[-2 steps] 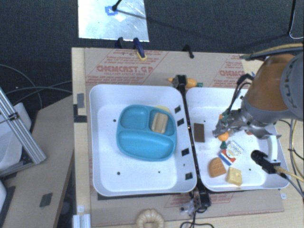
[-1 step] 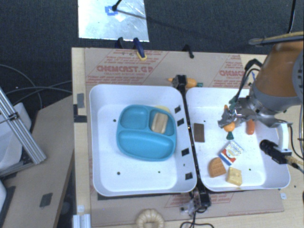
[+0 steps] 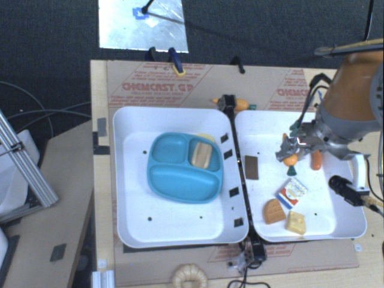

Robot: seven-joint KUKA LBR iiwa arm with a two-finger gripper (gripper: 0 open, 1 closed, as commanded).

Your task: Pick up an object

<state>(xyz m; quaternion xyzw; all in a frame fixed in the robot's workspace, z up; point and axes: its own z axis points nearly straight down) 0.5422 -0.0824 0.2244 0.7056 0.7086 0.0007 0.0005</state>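
Note:
My gripper [image 3: 288, 151] hangs low over the upper middle of the right bin [image 3: 345, 221]. Directly at its tip lies a small orange toy [image 3: 291, 159] with a teal end [image 3: 291, 170]. A second orange piece [image 3: 316, 160] lies just to the right of it. Nearer the front of the same bin are a white, red and blue packet [image 3: 292, 192], a round brown cookie [image 3: 274, 211] and a pale yellow cracker [image 3: 295, 222]. A flat brown rectangle [image 3: 251, 167] rests near the bin's left wall.
The left bin [image 3: 135, 221] holds a blue divided plate [image 3: 180, 182] with a tan bread-like piece [image 3: 201, 155] in its upper right section. A black divider [image 3: 237, 173] runs between the bins. A black attachment [image 3: 345, 189] of the arm juts over the right bin's right side.

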